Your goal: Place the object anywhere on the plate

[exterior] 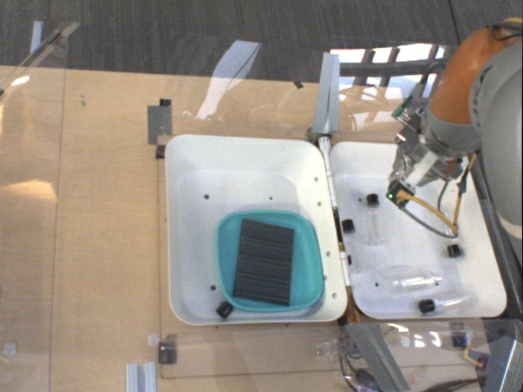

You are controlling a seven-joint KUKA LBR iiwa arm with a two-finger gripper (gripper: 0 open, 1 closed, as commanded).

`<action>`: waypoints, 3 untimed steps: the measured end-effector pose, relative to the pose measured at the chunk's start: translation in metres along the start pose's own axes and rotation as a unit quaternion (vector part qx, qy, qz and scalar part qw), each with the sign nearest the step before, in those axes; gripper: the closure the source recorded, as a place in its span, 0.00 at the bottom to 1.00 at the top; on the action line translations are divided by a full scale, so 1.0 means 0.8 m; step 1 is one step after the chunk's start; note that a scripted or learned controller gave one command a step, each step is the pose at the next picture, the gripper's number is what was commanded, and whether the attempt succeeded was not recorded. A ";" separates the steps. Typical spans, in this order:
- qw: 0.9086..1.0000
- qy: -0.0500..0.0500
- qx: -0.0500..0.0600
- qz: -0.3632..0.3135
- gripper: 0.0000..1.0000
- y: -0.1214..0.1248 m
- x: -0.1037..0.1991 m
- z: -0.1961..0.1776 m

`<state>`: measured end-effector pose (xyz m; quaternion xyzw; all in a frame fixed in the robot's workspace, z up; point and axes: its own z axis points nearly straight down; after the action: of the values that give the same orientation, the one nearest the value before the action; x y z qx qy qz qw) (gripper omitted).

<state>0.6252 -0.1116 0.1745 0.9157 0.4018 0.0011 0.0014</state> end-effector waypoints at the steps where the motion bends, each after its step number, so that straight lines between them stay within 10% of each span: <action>1: 1.000 0.002 0.000 -0.029 1.00 -0.107 0.026 -0.032; 2: 0.998 0.001 0.002 -0.057 1.00 -0.232 0.081 -0.015; 3: 0.998 0.001 0.002 -0.056 0.00 -0.232 0.080 -0.015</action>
<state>0.5323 0.0612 0.1858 0.8917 0.4526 0.0012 -0.0004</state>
